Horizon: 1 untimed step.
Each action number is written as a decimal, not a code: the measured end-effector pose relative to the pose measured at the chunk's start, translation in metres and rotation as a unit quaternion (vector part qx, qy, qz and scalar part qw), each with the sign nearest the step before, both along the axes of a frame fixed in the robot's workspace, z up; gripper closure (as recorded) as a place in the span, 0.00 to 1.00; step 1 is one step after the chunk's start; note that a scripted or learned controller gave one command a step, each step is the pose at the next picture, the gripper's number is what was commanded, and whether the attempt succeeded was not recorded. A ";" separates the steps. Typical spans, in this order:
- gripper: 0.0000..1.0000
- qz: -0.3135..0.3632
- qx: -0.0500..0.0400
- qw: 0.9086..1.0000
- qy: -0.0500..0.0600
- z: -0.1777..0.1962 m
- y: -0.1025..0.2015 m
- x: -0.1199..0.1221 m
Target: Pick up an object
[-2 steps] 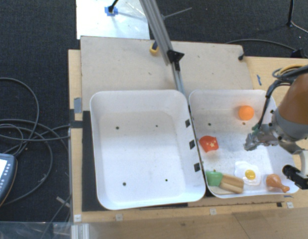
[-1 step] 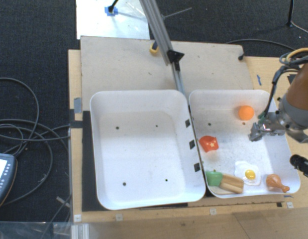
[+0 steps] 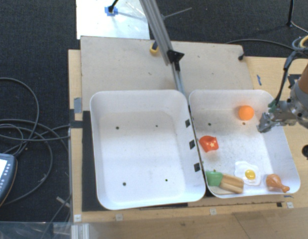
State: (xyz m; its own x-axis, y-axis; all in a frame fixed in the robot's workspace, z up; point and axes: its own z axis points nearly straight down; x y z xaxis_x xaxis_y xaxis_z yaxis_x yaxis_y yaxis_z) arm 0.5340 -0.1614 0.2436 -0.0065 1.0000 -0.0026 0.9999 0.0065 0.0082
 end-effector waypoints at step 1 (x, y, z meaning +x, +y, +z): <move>1.00 0.002 0.002 1.000 0.003 -0.006 0.048 0.006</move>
